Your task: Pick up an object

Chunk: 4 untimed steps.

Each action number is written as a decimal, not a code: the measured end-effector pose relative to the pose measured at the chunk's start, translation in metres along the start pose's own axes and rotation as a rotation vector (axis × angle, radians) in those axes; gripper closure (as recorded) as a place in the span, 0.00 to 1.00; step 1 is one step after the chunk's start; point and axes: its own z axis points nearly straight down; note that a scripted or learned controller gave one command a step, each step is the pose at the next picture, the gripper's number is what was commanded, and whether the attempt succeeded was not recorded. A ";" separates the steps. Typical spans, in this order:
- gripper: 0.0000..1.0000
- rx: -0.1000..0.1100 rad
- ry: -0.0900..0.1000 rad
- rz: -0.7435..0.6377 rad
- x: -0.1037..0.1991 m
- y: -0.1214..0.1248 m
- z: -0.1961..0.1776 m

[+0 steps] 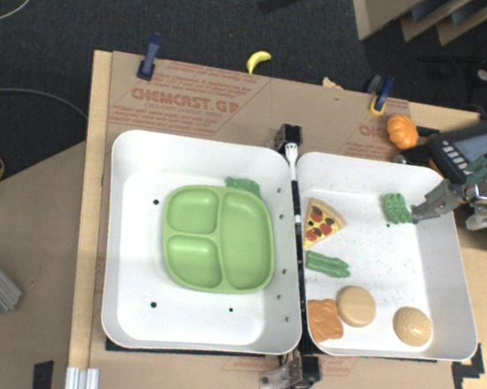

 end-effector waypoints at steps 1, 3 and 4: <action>1.00 0.002 -0.003 0.006 -0.005 0.003 -0.005; 1.00 0.003 0.000 -0.001 0.083 0.066 0.030; 1.00 0.003 0.002 -0.004 0.185 0.011 -0.015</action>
